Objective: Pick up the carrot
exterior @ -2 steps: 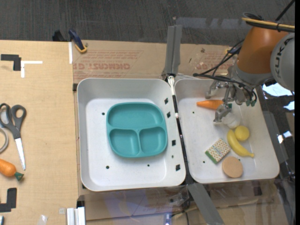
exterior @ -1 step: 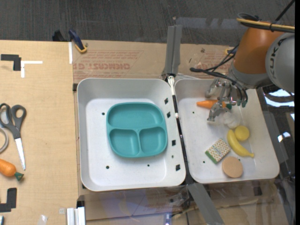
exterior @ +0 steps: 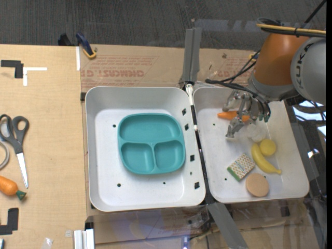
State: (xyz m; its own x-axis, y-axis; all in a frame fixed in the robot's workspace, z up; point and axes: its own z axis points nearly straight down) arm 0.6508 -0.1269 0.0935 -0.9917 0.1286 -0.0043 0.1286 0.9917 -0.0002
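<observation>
A small orange carrot (exterior: 225,115) lies in the right bin (exterior: 290,191), near its back left corner. My gripper (exterior: 236,119) hangs directly over the carrot's right end and hides it; the carrot's left end pokes out to the left. From this slant I cannot see whether the carrot is held. The grey arm with its orange band (exterior: 277,56) comes in from the upper right.
Also in the right bin are a yellow banana (exterior: 263,158), a yellow ball (exterior: 267,147), a patterned packet (exterior: 241,166) and a tan disc (exterior: 257,185). The left bin (exterior: 98,191) holds a teal divided plate (exterior: 152,143). Scissors (exterior: 15,139) and another carrot (exterior: 8,186) lie on the bench at left.
</observation>
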